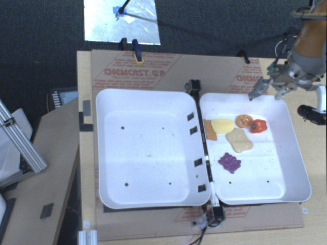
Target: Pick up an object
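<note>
With the pincer [268,88] spread wide and empty above the right bin's [294,152] far rim, a clean pick called for descending squarely over the isolated purple piece [230,163], clear of the clustered food.

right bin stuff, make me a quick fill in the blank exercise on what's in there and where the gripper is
1. The toy food lies in the ____ of the two bins.
2. The grape bunch is ____ in colour.
3. The red pepper touches the ____ beside it.
4. The gripper hangs over the right bin's ____ rim, with nothing between its fingers.

Missing words: right; purple; pretzel; far
</note>
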Controlling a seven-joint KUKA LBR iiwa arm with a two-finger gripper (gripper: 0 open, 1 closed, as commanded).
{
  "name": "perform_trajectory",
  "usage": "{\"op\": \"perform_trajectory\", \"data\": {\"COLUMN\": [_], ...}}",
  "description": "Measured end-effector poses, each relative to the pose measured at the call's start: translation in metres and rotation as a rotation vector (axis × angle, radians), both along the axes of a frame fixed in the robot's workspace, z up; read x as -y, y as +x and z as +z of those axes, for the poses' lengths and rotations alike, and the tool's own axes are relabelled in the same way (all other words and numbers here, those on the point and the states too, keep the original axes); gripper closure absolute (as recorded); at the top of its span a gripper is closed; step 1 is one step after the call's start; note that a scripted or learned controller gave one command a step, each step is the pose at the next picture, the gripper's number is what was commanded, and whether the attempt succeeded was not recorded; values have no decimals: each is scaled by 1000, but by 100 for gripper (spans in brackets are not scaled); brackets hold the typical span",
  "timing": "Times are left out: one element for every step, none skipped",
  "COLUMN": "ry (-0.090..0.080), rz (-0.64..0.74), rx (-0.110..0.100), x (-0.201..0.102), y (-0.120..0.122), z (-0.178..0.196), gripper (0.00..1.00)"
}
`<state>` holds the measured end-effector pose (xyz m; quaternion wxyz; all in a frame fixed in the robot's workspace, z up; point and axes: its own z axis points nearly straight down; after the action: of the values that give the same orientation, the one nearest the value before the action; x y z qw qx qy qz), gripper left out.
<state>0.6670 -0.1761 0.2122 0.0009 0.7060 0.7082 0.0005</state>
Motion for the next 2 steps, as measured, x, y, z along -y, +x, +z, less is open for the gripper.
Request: {"op": "perform_trajectory", "data": {"ry": [4, 0], "rz": [5, 3], "rx": [-7, 3], "x": [-56, -53], "y": [-9, -7], "z": [-121, -104], "gripper": [0, 100]}}
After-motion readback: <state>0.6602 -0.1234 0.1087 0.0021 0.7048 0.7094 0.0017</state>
